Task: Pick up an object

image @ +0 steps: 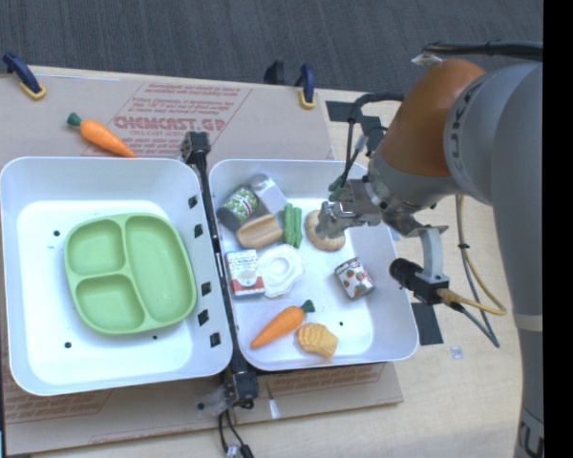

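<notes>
Two white bins (38,351). Pale green divided plate (129,272) in the left one. Orange carrot (277,324) with green top in the right bin; a second orange carrot (100,134) on brown cardboard (267,122) with red print. Red-and-white patterned can (354,278). Yellow ridged piece (317,340). Dark green pods (293,225). Blue clamps (24,74).

The gripper (327,219) covers the upper edge of the round cookie (326,235), and its fingertips are too dark and small to tell apart. Left of the cookie, the bread roll (259,230) hides the lower part of a can (240,204) (label print unreadable). The arm (477,151) runs off the frame's right side.
</notes>
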Controlling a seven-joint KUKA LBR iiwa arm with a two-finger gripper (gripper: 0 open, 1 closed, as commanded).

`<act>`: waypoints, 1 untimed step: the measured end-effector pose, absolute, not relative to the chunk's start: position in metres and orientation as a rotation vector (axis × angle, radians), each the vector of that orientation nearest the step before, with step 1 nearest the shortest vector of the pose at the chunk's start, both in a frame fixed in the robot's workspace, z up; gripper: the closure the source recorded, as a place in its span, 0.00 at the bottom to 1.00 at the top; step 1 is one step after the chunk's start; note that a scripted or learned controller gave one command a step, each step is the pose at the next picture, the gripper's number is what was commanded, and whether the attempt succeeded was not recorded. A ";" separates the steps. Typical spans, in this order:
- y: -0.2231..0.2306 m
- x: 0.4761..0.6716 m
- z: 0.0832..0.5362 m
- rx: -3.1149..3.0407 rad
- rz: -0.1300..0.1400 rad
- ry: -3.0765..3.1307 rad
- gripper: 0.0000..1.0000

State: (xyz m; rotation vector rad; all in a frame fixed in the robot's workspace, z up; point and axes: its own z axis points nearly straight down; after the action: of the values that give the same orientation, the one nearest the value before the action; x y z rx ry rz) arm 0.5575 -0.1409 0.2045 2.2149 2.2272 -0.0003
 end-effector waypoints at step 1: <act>-0.096 0.589 0.243 2.216 0.000 2.229 1.00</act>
State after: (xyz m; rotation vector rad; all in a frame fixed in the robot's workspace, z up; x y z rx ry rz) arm 0.5894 -0.0956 0.2433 2.2158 2.2291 0.0002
